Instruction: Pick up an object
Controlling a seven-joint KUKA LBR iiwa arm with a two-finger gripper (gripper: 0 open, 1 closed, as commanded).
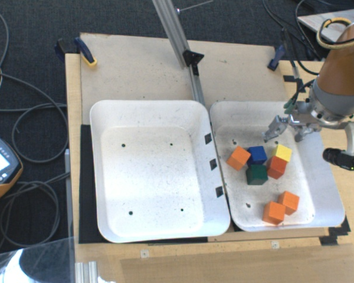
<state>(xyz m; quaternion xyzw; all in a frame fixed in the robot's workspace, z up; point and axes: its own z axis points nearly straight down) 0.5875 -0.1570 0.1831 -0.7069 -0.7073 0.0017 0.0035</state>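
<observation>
From my seat, the far left shows dark carpet with loose black cables [23, 108] looping across it. Then comes the pale wooden bench [135, 61], matte and lightly scuffed, with a blue clamp [85, 50] at its back left corner. The left bin [147, 170] is a shallow white plastic tray with rounded corners and a speckled floor. A slim grey metal bar [172, 23] slants down from the top and ends at the seam between the bins.

The right bin [242, 122], same smooth white plastic, holds a tight cluster of small blocks, all with crisp edges and flat matte faces: an orange cube [239, 157], a blue cube [257, 154] touching it, a dark green cube [256, 174] just below, a red cube [277, 167] beside that, and a yellow cube [282, 152] above the red. Nearer the front rim, apart from the cluster, two more orange cubes [281, 207] sit touching.

The gripper [287, 128] hangs over the back of the right bin, just above the yellow cube. I see its grey metal fingers [274, 130] spread fairly wide, with nothing between them. The arm's orange band [341, 55] rises at the right.
</observation>
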